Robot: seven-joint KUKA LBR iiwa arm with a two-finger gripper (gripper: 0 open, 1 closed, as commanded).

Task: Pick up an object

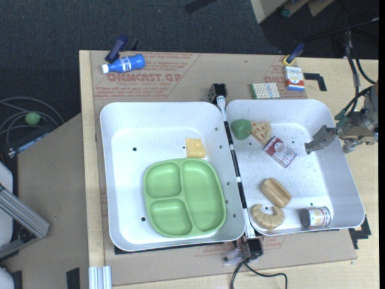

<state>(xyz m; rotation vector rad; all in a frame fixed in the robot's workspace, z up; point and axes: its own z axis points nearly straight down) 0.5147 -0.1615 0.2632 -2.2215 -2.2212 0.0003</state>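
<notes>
Camera view shows the gripper (317, 142) at mid-right, fingers apart and empty — the croissant (268, 216), lower right, is judged light, soft, best pinched mid-body.

You look down at a slant from above the bench (180, 71), both white bins (120, 161) in frame.
</notes>
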